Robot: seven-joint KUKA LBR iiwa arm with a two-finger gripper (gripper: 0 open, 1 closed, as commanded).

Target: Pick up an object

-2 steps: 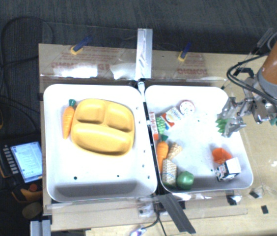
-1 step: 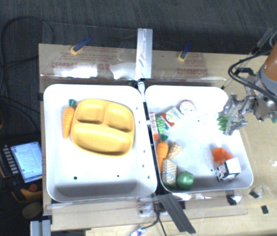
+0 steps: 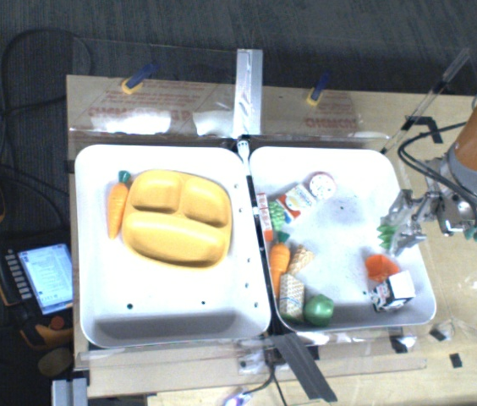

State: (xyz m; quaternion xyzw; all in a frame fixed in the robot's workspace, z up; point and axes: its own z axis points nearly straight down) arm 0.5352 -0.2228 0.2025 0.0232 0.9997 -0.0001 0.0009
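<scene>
Two shallow white bins sit side by side on the bench. Left bin (image 3: pixel 95 311) holds a yellow sectioned tray (image 3: pixel 178 218), tilted slightly, with a toy carrot (image 3: pixel 117 205) lying just beside its left edge, green top pointing to the far wall.

Right bin (image 3: pixel 365 163) has the clutter. Along the divider wall: a small red and green packet (image 3: pixel 265 214), then a second carrot (image 3: pixel 279 256) below it, a patterned tan wrapper (image 3: pixel 292 293) touching that carrot, and a green ball-like object (image 3: pixel 318 310) at the near wall. Toward the far side sit a small white and green carton (image 3: pixel 299 200) and a round white lid-like piece with a pink centre (image 3: pixel 320 185), close together. Near the right wall lies an orange object (image 3: pixel 380 266), with a white and black boxy item (image 3: pixel 393 292) just beside it in the near right corner.

The arm comes in from the right, orange band (image 3: pixel 475 142) at the frame edge, black cable looping above it. Gripper (image 3: pixel 399 227) hangs over the right bin's right side, just above the orange object, with something green at its tip. Cannot tell whether that green bit is gripped or merely beneath the metal parts, nor how the claw stands.

Blue clips and a metal strip sit on the board behind the bins. A lit handheld screen (image 3: pixel 46 273) lies on the floor left of the bench.
</scene>
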